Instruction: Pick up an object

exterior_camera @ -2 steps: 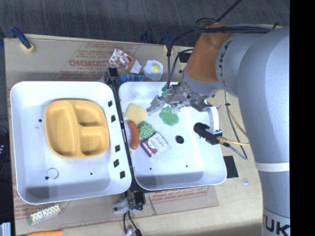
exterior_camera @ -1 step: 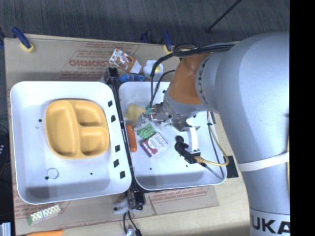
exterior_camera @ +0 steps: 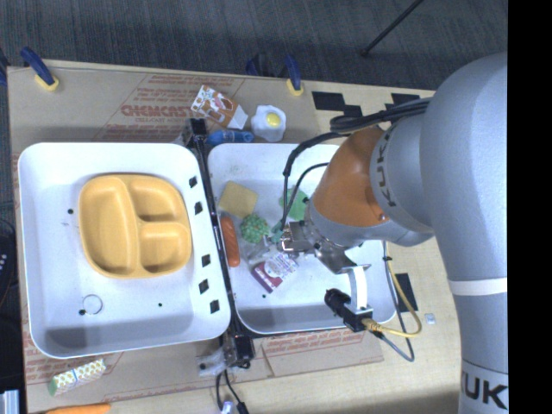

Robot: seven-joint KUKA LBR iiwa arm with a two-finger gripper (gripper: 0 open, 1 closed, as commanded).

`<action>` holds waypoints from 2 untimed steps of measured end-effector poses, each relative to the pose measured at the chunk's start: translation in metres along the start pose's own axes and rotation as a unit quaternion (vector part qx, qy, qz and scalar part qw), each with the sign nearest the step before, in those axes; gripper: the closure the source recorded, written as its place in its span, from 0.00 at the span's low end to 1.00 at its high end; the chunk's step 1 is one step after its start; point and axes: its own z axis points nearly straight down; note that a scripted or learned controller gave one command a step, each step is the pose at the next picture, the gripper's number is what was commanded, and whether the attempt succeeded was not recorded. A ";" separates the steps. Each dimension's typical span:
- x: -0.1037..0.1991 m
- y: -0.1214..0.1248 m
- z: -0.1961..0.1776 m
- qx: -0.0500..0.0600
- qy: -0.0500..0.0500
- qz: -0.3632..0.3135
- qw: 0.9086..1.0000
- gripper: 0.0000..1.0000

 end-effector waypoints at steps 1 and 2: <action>0.011 -0.021 0.000 0.000 0.000 -0.231 0.973 0.00; 0.013 -0.041 0.000 0.000 0.001 -0.133 0.991 0.00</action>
